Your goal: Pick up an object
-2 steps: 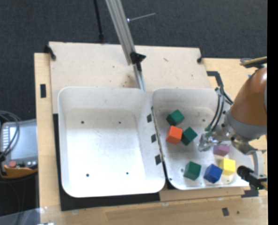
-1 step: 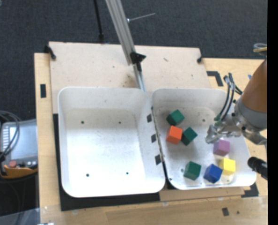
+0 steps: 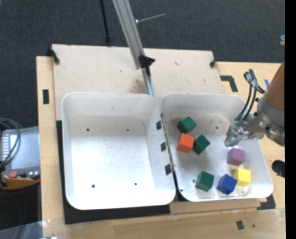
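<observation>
— So, where is the gripper [image 3: 232, 137] right now?

— Low over the right bin [image 3: 215, 103], just above and beside the purple block [image 3: 235, 156]. Whether it is spread or pressed together, I cannot tell; the tip is a small grey blur from this angle, and nothing shows clearly between it.

— Which object would you go for?

— The purple block looks the likeliest. It sits near the bin's right wall, with the yellow block [image 3: 243, 176] just below it and the blue block [image 3: 226, 183] touching the yellow one. Three green blocks [image 3: 187, 124] and an orange block [image 3: 186, 143] lie farther left.

— How should it handle?

— My guess is light and stiff: a small cube with flat, matte faces, probably foam or painted wood. It shouldn't crush or slip much. I'd pinch two opposite flat sides, squarely, not across the corners.

— Any trouble?

— The wall on one side and the yellow block on the other leave little room, so a finger could nudge a neighbour. The bin itself is smooth white plastic with rounded corners, so a bumped cube would likely slide. The left bin [image 3: 78, 108] has the same finish.
</observation>
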`<action>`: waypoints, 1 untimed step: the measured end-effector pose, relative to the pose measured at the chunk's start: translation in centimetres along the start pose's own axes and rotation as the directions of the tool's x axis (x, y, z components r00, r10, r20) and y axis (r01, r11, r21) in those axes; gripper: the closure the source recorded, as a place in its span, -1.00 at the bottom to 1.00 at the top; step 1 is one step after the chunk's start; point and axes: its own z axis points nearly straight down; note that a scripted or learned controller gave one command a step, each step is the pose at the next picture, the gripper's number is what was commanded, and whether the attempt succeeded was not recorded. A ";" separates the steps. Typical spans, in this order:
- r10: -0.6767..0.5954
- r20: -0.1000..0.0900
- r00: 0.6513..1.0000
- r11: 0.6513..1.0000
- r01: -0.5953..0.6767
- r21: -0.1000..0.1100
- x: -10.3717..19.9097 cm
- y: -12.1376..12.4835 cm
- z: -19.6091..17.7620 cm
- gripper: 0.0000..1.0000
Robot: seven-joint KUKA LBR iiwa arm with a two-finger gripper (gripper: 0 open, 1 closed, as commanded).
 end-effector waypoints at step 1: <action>-0.001 0.000 1.000 1.000 0.001 0.004 3.9 2.7 0.5 1.00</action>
